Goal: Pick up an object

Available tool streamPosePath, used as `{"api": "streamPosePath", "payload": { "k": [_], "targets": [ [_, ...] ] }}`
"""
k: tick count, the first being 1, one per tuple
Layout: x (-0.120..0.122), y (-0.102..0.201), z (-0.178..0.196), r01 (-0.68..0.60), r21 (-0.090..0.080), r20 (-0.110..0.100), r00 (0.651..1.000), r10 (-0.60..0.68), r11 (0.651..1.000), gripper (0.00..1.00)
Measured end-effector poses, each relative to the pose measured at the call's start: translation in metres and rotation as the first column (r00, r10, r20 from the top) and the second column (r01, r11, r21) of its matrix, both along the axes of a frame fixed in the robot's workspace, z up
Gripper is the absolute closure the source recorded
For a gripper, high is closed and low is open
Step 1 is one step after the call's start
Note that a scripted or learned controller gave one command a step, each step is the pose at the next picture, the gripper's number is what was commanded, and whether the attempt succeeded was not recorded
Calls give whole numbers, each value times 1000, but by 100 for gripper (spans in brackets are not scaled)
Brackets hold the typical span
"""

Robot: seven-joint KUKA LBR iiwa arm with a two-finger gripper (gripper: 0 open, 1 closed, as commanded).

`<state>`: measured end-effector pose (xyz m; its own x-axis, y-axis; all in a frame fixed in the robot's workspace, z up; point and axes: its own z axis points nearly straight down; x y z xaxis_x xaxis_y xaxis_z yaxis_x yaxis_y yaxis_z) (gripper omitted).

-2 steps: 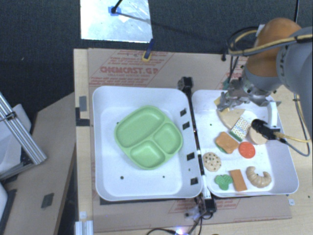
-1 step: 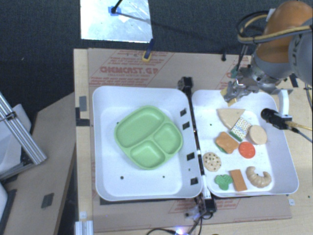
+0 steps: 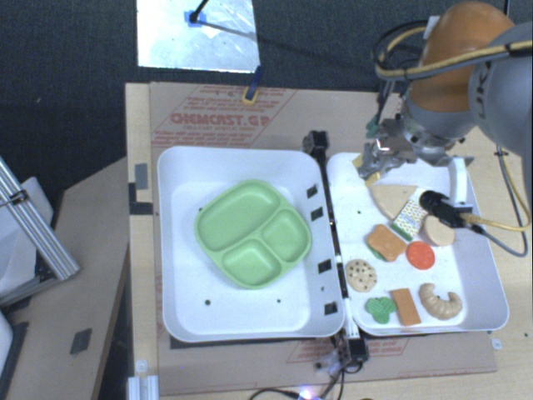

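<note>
Pincer (image 3: 376, 158) poised at far rim of right white bin (image 3: 483, 307); its state cannot be told.
Pale tan wedge-shaped toy slice (image 3: 393, 198) lies just nearward of pincer, long axis across bin.

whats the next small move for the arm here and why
Probably lower the gripper onto the pale wedge just below it. It sits over the far corner of the right bin with nothing visibly between its fingers, and the wedge looks like the closest item; the cookie and croissant lie nearer the front.
</note>
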<state>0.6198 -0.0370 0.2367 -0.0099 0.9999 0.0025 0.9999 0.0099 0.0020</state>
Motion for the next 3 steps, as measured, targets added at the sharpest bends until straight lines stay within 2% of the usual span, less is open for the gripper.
{"api": "streamPosePath", "payload": {
  "k": [2,3],
  "targets": [
    [-38,99,-2,0,0,-3,1000,0,1000,100],
    [-33,97,-3,5,-2,-1,1000,-5,1000,100]
  ]
}}
